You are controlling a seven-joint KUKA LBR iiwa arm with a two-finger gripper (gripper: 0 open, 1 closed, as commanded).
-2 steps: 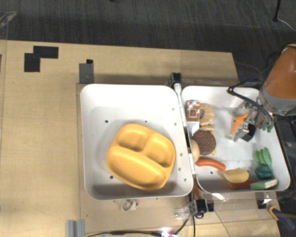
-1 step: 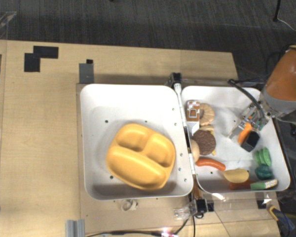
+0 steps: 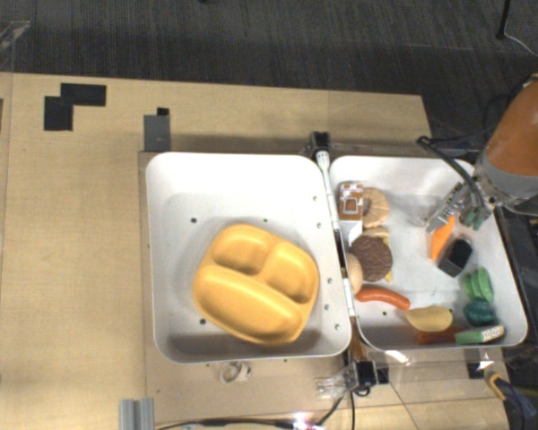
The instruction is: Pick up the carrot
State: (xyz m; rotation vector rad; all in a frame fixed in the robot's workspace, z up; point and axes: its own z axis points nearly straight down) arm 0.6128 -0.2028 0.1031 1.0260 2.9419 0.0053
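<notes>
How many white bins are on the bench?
2. The left bin holds the big yellow pepper. The right bin holds the small items, among them the carrot near the gripper.

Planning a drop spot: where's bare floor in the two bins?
Left bin: bare strip along the far and left walls around the yellow pepper. Right bin: bare middle patch between burger patty and carrot. Near edge and right side crowded.

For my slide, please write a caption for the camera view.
End effector above small orange carrot in right white bin; large yellow bread-shaped toy in left bin.
</notes>
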